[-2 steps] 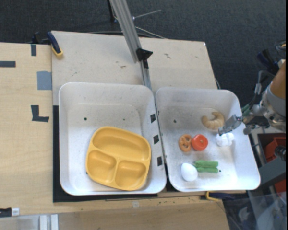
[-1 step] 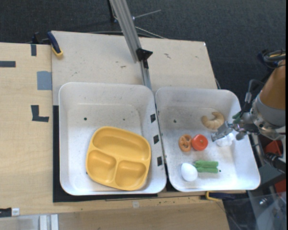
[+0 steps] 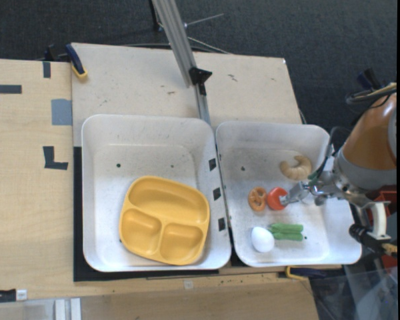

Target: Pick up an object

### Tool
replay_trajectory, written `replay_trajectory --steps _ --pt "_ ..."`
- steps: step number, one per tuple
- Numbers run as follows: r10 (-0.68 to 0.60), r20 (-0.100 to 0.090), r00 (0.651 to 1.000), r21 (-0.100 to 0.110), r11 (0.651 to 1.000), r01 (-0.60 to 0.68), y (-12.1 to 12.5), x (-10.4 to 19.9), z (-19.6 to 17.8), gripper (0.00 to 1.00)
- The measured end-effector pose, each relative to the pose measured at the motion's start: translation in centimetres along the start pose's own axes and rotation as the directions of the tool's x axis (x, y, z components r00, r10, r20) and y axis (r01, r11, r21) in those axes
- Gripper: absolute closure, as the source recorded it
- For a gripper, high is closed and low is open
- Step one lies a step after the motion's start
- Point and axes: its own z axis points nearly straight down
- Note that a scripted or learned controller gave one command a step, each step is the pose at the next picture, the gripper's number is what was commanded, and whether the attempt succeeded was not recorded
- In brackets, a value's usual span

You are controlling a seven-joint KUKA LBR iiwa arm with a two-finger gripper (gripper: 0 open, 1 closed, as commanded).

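1. Desk [image 3: 153, 79] carries two shallow white bins side by side. The left bin [image 3: 93, 179] holds a yellow divided tray [image 3: 165, 220], lying toward its front edge, well apart from the arm. Low risk there, since the arm is working the other bin.

2. The right bin [image 3: 267, 135] holds the small candidates: a tan croissant-shaped piece [image 3: 296, 167] toward the back right, an orange pretzel-like piece [image 3: 257, 199] near the middle, a red piece [image 3: 277, 199] touching or just beside it, a green pod [image 3: 287, 231] and a white egg [image 3: 262, 239] toward the front edge.

3. The end effector [image 3: 299, 193] sits low over the right bin, tip just beside the red piece on its right side. Whether its jaws are apart or together cannot be told; the tip is too small and blurred. Nothing is visibly held.

4. Likely target by judgement: the red piece. Risk: it crowds the orange piece, so a closing jaw may land on both, or push one into the other and skid off.

5. Risk: the approach comes in slanted from the right; a side nudge could roll the small red piece toward the bin's middle instead of trapping it.

6. Risk: the croissant piece lies close behind the wrist; a lift or swing could clip it.

7. Small rounded pieces probably slip from a shallow pinch.
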Motion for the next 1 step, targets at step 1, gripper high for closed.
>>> replay_trajectory --steps 1 --pt "-0.002 0.002 1.000 -0.005 1.000 0.002 0.14 -0.03 -1.33 1.00"
